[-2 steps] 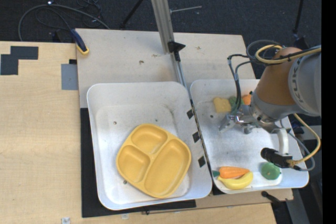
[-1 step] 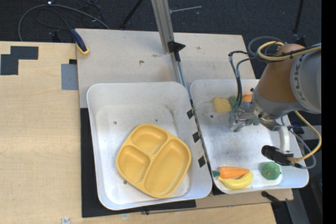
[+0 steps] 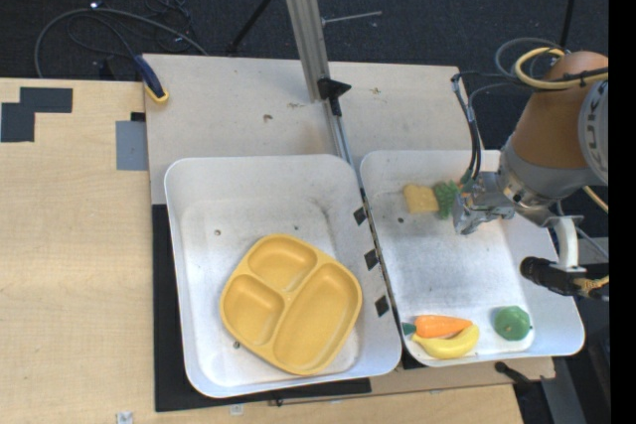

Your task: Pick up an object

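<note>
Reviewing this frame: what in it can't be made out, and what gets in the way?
- Gripper fingers, camera view: too small and dark to tell open or shut.
- Green item beside the yellow block: partly hidden by the gripper; its shape and any contact are unclear.
- Banana: the carrot covers its upper edge.

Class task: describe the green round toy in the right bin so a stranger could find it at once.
Start at the right bin, the one the arm reaches into. Go to its near right corner, where the green round toy lies. Beside it sit a carrot and a banana, but it alone is round and green, and it lies apart from them.
</note>
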